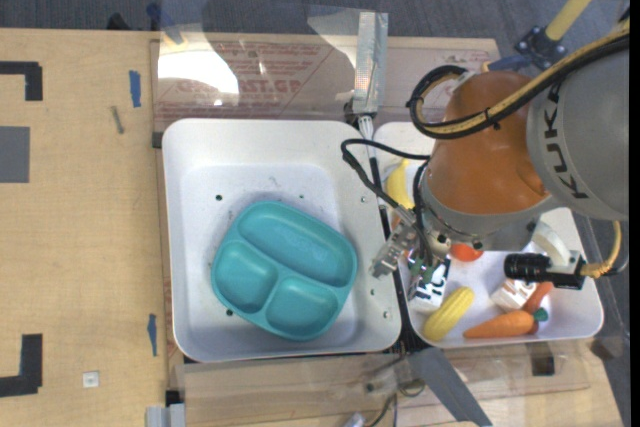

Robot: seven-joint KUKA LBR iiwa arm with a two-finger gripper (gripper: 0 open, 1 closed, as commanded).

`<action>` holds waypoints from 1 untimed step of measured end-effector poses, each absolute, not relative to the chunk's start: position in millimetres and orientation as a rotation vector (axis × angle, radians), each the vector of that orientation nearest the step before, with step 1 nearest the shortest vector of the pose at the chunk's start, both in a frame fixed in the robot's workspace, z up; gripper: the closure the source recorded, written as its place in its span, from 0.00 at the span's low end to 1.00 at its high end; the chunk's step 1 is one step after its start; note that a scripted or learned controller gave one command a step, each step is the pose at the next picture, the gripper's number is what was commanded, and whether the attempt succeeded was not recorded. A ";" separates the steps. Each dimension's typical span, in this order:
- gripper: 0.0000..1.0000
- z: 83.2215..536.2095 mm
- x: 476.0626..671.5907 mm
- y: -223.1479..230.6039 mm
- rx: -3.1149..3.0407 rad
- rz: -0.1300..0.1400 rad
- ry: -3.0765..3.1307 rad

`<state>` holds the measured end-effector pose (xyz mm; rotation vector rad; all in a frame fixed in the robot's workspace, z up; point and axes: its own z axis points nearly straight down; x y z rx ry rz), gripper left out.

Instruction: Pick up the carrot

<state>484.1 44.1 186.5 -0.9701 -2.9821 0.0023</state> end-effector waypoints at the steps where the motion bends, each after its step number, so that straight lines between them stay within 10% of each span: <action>1: 1.00 227.7 481.7 86.5 -1.019 -0.001 -2.974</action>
